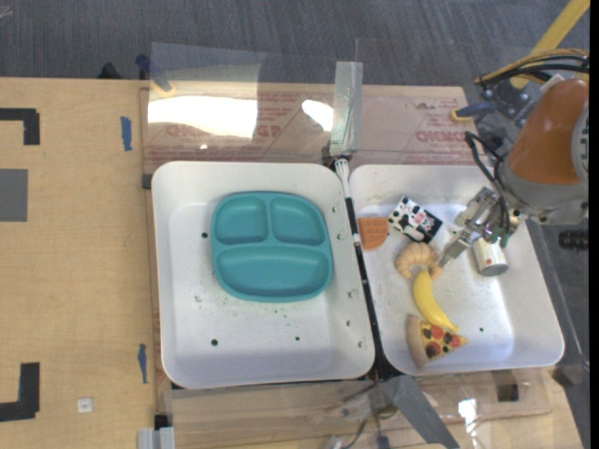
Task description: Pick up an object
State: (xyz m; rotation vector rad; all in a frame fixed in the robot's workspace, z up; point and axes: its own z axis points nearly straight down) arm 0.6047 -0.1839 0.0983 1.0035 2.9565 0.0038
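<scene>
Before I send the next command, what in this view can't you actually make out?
- End effector: small, seen at a slant; whether it holds anything beside the croissant cannot be told.
- Orange piece: too small to identify, against the bin divider.
- Black-and-white item: shape unclear.
- Right bin: far corner hidden by the arm, itself cut off by the frame's right edge.
- Silver cylinder by the wrist: its nature is unclear.

Gripper [447, 253] low over right bin [533, 335], croissant [413, 259] at its 9 o'clock, banana [428, 299] at 7; teal tray [272, 246] in left bin [182, 344].
</scene>
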